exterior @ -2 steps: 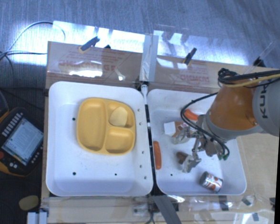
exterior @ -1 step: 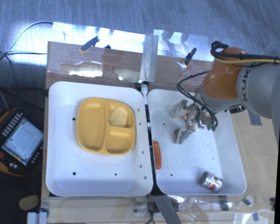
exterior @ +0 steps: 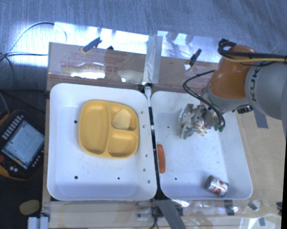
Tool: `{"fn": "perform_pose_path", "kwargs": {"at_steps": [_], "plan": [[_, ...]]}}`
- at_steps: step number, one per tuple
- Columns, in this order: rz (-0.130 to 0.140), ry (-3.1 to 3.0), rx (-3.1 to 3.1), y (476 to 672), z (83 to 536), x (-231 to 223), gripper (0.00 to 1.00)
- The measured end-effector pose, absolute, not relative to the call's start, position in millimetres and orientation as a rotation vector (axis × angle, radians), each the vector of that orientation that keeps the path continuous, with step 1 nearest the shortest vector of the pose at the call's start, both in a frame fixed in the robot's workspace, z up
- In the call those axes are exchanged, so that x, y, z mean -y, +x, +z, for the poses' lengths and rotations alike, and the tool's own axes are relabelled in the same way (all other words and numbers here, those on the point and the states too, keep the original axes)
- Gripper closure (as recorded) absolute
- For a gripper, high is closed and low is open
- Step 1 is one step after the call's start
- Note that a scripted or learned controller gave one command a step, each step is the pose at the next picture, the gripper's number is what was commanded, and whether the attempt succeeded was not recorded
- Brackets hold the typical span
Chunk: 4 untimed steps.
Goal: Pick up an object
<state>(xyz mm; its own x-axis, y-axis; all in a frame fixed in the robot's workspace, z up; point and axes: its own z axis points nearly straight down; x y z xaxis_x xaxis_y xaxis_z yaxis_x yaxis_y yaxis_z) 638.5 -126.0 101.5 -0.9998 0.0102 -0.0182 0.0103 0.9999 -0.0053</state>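
Note:
My gripper [exterior: 188, 123] hangs low over the upper middle of the right bin [exterior: 238, 157], under the grey arm with its orange band [exterior: 229, 78]. A small multicoloured object [exterior: 202, 127] lies right beside the gripper, on its right; whether they touch is unclear. An orange carrot-like stick [exterior: 161, 158] lies along the right bin's left wall, below and left of the gripper. A small tin can [exterior: 216, 185] lies on its side in the bin's lower right corner.
The left bin [exterior: 61, 174] holds a yellow divided tray [exterior: 96, 130] with a pale round piece [exterior: 122, 119] in its upper right compartment. Black cables [exterior: 197, 88] loop from the arm over the right bin's top edge. A handheld controller [exterior: 19, 142] lies at the far left.

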Motion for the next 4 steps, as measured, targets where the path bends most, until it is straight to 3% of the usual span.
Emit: {"fn": "perform_pose_path", "kwargs": {"at_steps": [1, 2, 3, 4], "plan": [[0.001, -0.216, -3.131, 611.1, 184.4, 47.0, 1.0], [0.0, 0.064, -3.138, 669.2, 291.0, 49.1, 1.0], [0.0, 0.327, -3.122, 646.0, 271.9, 83.1, 1.0], [-0.003, -0.002, -3.138, 603.0, 294.5, 107.8, 1.0]]}}
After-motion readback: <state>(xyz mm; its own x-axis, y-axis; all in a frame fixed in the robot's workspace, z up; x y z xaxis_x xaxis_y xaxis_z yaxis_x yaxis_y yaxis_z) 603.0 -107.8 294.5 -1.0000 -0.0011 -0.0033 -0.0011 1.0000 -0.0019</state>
